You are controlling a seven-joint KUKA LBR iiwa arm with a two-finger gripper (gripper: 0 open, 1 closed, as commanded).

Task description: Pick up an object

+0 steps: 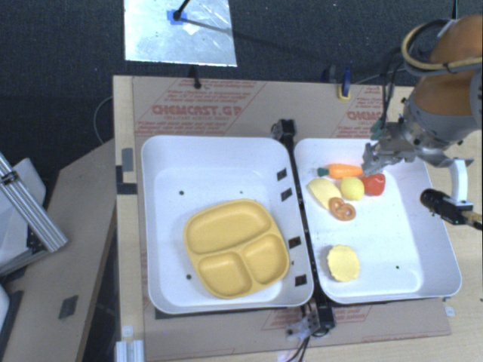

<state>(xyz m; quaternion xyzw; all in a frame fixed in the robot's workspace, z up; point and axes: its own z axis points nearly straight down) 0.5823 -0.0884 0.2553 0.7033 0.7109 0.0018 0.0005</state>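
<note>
two shallow white bins sit side by side on a bench. the left bin [162, 202] holds a yellow divided tray [236, 247]. the right bin [423, 255] holds toy food: carrot [345, 170], yellow wedge [323, 192], red piece [374, 184], tomato slice [343, 210], and nearer, a yellow chip [343, 263]. the gripper [375, 161] hovers by the red piece; its jaws cannot be made out.

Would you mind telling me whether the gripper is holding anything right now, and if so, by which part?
It cannot be told. The gripper sits low over the red piece beside the carrot in the right bin, but no grasp is visible.
</note>
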